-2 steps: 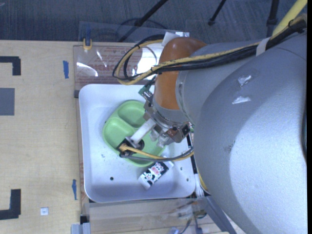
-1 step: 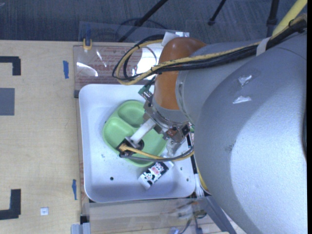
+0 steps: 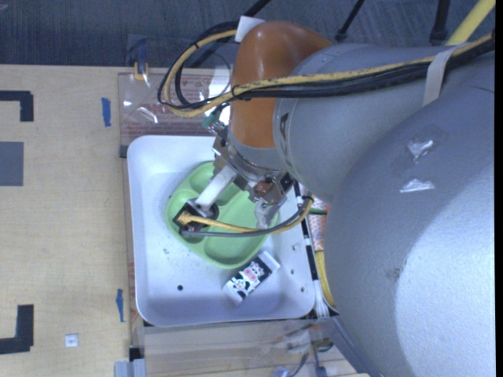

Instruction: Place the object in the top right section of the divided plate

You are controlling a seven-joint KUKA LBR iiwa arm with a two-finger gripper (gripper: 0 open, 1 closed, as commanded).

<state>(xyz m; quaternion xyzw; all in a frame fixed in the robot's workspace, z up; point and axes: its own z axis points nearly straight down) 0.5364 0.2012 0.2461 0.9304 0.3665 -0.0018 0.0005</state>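
A light green divided plate (image 3: 228,246) lies in the middle of the left white bin (image 3: 157,289). My arm covers most of the plate's far and right parts. My gripper (image 3: 264,201) hangs low over the plate's right side, below the orange wrist band. A small black-and-white box with a cow pattern (image 3: 250,277) rests on the bin floor, touching the plate's near right rim and just in front of the gripper. The view shows nothing between the fingers.
The bin's near left floor carries a few small dark specks (image 3: 180,288). The second bin to the right is almost wholly hidden under the arm. Wooden bench surface with black and blue tape marks (image 3: 105,110) lies left of the bin.
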